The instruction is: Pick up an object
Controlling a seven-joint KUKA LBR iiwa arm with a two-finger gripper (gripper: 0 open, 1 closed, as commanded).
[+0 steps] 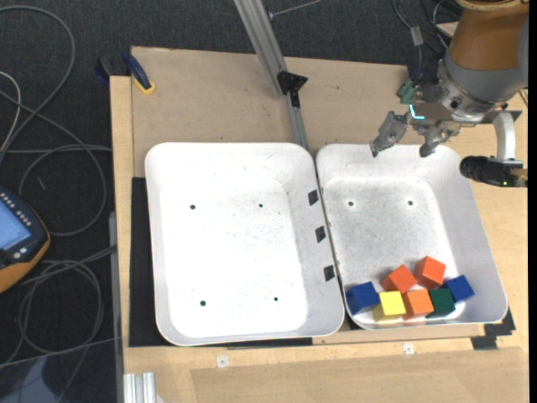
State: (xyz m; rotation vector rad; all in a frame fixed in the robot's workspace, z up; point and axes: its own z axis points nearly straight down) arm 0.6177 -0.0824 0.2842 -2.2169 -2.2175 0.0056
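Note:
Several small blocks lie bunched in the near corner of the right bin point(369, 183): two blue blocks point(362, 295) point(459, 288), a yellow block point(392, 303), orange blocks point(401, 277) point(432, 269) and a green block point(442, 300). My gripper point(409, 140) hangs above the far edge of the right bin, well away from the blocks. Its two fingers point(387, 133) are spread apart with nothing between them.
The left bin point(168, 183) lies beside the right one, joined by black clips point(320, 233). A slanted metal rail point(268, 49) runs behind the bins. Cables and a pendant point(17, 238) lie on the floor at left.

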